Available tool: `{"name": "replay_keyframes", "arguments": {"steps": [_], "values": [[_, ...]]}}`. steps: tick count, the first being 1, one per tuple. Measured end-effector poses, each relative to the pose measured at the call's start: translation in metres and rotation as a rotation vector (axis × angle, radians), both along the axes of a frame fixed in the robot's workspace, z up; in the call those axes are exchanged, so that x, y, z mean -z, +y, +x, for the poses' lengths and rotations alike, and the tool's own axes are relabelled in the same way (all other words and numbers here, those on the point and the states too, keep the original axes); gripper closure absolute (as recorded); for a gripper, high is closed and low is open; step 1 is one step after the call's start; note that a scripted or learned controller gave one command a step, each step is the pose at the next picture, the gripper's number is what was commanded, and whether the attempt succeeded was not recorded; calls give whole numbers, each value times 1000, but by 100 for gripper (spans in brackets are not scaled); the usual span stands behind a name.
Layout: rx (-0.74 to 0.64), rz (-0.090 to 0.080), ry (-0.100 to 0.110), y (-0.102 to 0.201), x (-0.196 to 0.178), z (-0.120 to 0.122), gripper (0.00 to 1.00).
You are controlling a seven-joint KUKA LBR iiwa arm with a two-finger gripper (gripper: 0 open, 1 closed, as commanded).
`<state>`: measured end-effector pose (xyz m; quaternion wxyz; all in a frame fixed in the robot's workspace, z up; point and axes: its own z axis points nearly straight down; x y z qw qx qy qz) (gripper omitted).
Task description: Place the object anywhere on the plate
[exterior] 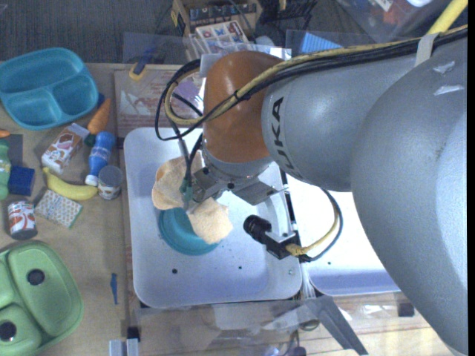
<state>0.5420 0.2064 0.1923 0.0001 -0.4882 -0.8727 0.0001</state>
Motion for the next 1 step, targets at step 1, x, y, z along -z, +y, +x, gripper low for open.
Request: {"name": "replay_keyframes", "arguments": {"steps": [1], "values": [[1, 0, -1, 0, -1, 0, 0]]}}
